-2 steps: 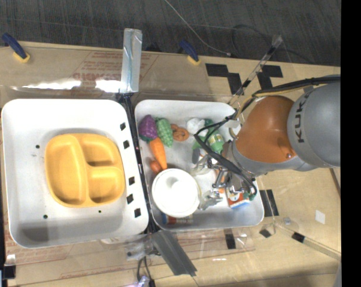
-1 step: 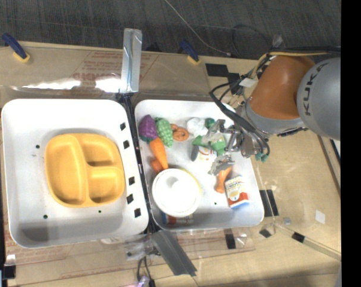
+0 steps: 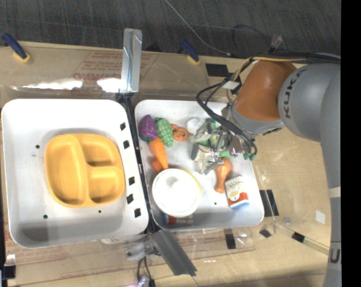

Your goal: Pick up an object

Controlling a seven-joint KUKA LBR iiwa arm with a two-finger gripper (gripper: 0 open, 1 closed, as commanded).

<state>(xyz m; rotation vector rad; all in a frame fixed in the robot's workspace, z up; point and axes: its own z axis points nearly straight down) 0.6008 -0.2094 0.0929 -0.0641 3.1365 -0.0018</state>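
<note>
The end effector (image 3: 209, 153) hangs low over the right bin's (image 3: 252, 211) center-frame clutter beside the drumstick (image 3: 222, 173), seemingly to grasp; its grip state I cannot tell.

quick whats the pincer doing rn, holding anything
Pincer: low in the right bin, among the toys beside the drumstick; whether it is open, shut or holding anything cannot be told.

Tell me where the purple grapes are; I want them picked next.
The purple grapes lie in the right bin's upper-left corner, beside the green grapes and above the carrot.
</note>
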